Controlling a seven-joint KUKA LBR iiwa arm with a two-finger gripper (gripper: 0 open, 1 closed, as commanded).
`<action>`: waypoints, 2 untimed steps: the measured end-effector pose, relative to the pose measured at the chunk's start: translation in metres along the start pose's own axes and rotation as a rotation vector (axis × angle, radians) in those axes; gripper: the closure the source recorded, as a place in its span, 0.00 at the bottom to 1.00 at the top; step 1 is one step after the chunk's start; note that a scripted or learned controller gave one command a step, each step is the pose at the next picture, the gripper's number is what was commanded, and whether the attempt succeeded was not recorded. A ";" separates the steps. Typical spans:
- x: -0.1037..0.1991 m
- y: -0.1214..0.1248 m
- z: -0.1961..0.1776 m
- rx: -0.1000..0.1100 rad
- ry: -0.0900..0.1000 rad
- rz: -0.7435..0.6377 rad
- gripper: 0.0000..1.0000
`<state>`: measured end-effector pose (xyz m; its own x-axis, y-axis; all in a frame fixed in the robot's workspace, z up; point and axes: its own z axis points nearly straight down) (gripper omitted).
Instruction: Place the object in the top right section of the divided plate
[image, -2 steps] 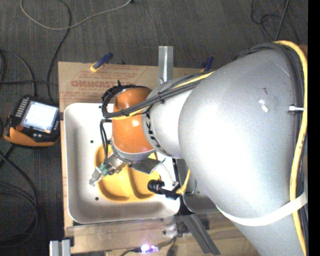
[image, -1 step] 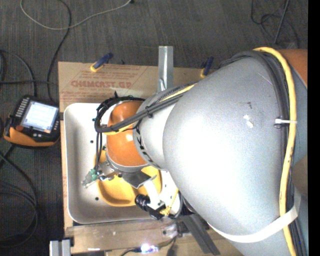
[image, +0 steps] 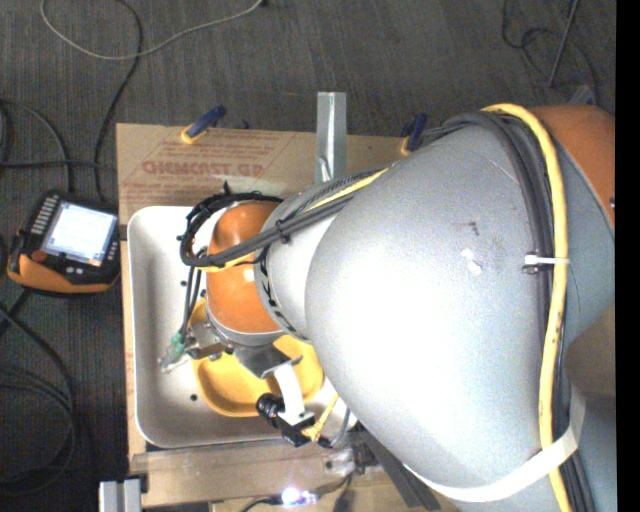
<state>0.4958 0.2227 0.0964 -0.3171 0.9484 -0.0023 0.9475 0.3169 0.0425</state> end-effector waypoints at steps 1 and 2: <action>-0.008 -0.006 0.002 0.013 0.002 -0.361 0.00; -0.002 0.000 -0.010 -0.009 0.007 -0.366 1.00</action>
